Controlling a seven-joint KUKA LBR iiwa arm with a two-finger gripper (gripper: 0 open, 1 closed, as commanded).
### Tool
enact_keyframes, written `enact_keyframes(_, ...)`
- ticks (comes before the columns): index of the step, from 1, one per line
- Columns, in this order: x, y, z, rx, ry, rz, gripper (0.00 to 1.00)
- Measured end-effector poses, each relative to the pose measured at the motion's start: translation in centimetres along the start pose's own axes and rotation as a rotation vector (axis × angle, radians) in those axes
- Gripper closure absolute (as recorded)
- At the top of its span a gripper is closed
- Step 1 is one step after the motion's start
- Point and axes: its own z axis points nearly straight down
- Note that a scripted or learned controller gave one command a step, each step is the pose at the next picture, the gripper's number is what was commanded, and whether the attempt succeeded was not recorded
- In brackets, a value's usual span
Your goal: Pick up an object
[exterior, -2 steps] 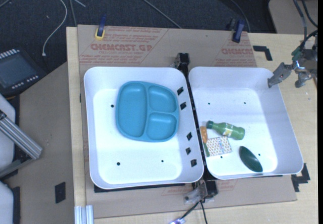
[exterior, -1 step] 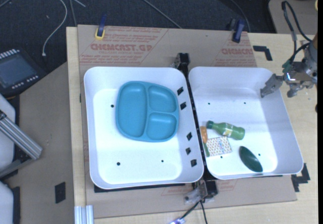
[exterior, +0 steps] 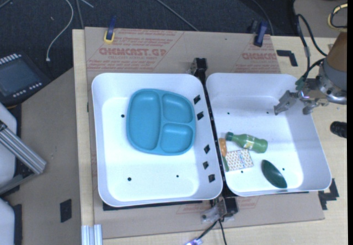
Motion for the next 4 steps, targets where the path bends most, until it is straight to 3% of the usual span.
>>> enact_keyframes(1, 0.4, 0.1, 6.3, 0.001, 0.000, 0.000, 0.00)
enact_keyframes(2, 0.4, 0.3, 4.7, -0.007, -0.002, 0.000, 1.00)
enact_keyframes(4, 1.2, 0.2, -6.7, -0.013, -0.005, -0.001, 1.00)
